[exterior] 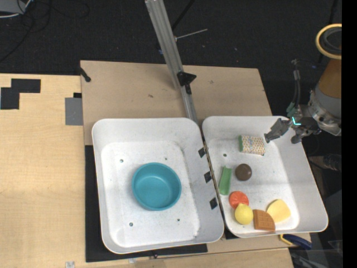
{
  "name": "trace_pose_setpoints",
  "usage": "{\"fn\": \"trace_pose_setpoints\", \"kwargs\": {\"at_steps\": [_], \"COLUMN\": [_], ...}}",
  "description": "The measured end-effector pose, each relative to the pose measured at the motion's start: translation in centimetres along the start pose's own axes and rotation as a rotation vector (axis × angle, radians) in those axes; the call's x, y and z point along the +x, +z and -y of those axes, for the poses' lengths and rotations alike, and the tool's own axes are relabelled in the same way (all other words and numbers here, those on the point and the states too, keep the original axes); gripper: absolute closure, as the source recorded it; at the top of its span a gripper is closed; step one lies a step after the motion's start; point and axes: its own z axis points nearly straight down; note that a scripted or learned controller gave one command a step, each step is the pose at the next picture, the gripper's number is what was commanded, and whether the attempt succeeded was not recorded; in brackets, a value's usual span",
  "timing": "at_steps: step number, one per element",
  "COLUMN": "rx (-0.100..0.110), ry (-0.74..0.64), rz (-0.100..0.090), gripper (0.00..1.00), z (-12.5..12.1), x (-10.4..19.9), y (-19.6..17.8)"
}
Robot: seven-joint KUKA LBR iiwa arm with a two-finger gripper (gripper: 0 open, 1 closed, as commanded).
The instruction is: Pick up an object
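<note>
Right now my gripper (285,130) hangs over the upper right edge of the right bin (312,197), its two fingers spread apart with nothing between them and touching nothing. Just to its left lies the speckled sponge block (252,144); farther down the bin sit the brown ball (243,172) and green stick (225,181).

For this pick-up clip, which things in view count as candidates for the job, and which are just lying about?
Job in hand:
gripper, above the right bin's far edge
patterned block
brown ball
green stick
red piece
yellow ball
orange-brown wedge
yellow piece

Lying about:
teal bowl in the left bin
metal rail
</note>
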Motion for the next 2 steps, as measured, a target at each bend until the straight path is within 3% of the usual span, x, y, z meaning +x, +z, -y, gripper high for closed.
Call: {"fn": "trace_pose_setpoints", "kwargs": {"at_steps": [1, 2], "rx": [0.0, 0.004], "ry": [0.0, 0.0], "rz": [0.0, -0.001], "gripper": [0.0, 0.0], "z": [0.0, 0.7], "x": [0.0, 0.2], "y": [0.0, 4.5]}}
